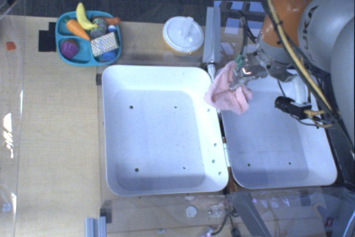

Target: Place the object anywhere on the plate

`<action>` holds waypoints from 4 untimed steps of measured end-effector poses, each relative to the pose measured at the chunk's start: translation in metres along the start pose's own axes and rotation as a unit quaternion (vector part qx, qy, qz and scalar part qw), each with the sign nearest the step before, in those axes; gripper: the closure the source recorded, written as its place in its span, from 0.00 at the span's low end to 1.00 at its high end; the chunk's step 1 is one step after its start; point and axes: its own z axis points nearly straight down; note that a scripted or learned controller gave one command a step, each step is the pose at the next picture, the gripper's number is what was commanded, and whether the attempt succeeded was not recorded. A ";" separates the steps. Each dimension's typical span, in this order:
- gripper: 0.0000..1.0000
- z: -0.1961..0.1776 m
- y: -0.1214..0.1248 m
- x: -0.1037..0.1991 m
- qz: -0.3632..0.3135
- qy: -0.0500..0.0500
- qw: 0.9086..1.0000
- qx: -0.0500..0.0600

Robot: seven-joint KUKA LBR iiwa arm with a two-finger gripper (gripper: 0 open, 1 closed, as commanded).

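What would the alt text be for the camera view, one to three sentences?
A grey robot arm reaching in from the right holds a crumpled pink cloth in its hand, above the seam between two shallow white bins. Beyond the bins on the wooden bench sit a blue divided plate of toy food and a white lidded cup.

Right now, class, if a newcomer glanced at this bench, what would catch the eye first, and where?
First, the pink cloth dangling from the end effector over the seam between the two white bins. Next, the blue divided plate of bright toy food at the bench's far left corner, with a yellow lidded tub beside it.
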 end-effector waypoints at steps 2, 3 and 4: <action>1.00 -0.024 0.008 0.054 -0.204 0.000 0.979 0.001; 1.00 -0.027 0.010 0.114 -0.395 0.001 0.918 0.000; 1.00 -0.033 0.020 0.164 -0.570 0.001 0.821 -0.001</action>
